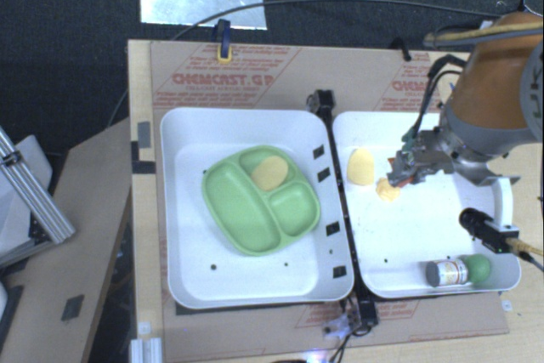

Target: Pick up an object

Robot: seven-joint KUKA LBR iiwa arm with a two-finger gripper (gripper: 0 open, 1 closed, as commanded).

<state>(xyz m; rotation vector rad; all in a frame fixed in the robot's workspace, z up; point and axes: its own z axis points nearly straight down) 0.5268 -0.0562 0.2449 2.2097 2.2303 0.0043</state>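
Note:
My gripper (403, 172) hangs low over the right bin (425, 285), reaching in from the right. A small yellow piece (388, 190) lies just under and left of its tip, close to touching it. A pale yellow object (361, 167) rests a little further left, near the divider. At the bin's front right lies a silver can (446, 272) with a green ball (478, 268) against it. In the left bin (195, 268) sits a green divided plate (255, 204) with a yellow item (270, 172) in its upper compartment.
The two bins meet at a black-clipped divider (336, 200). They stand on a cardboard sheet (255, 76) with red print. An aluminium rail (30, 187) lies at the far left, off the bench.

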